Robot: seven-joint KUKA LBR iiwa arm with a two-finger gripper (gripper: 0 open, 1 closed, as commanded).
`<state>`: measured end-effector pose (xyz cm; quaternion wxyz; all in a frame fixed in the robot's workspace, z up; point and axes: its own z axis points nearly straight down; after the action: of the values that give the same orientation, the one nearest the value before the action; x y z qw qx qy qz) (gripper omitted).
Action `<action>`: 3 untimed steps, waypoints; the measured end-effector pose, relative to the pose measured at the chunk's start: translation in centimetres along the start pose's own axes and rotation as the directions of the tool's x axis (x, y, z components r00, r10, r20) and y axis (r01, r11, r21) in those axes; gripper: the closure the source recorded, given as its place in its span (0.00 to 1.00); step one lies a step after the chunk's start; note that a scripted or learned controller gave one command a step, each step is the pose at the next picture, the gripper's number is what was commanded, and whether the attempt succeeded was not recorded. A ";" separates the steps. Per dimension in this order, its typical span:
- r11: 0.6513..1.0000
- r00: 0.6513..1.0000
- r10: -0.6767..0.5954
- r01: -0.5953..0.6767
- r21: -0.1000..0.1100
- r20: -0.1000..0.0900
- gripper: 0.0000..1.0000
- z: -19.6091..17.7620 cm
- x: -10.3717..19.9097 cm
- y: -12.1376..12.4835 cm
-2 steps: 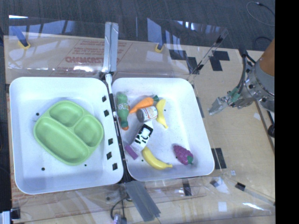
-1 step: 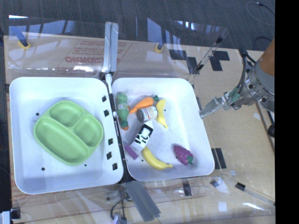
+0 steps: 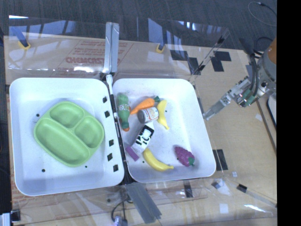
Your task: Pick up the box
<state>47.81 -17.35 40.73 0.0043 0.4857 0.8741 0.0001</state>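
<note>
1. Two white bins sit side by side on the tabletop (image 3: pixel 235 145). The left bin (image 3: pixel 28 173) carries a green divided tray (image 3: pixel 69 133); the right bin (image 3: pixel 200 140) carries all the clutter.
2. Right bin contents crowd its left half — green bottle (image 3: pixel 123 109) along the left wall, carrot (image 3: pixel 142 105) and a tin can (image 3: pixel 147 115) near the top middle, small banana (image 3: pixel 162 114) just right of the can.
3. The box (image 3: pixel 143 138) is white with black print and lies tilted in the left-centre of the right bin, just below the can. Its lower end is close to a purple piece (image 3: pixel 131 152) and a large banana (image 3: pixel 156 160).
4. Purple grapes (image 3: pixel 184 155) sit toward the lower right corner, apart from the box.
5. Open floor in the right bin — the strip along its right wall and the upper right corner.
6. The tool (image 3: pixel 211 109) is outside the right bin, past its right wall, above bare tabletop. It points down-left toward the bin.
7. The box lies well to the tool's left and lower in view, with the small banana and open bin floor between.
8. Tool touches nothing and holds nothing; finger spread — cannot tell at this angle.
</note>
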 end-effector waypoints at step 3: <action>1.000 1.000 -0.029 0.029 0.006 -0.007 0.00 4.3 1.9 1.0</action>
<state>47.68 -15.27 36.39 -0.0001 0.4729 0.8811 -0.0010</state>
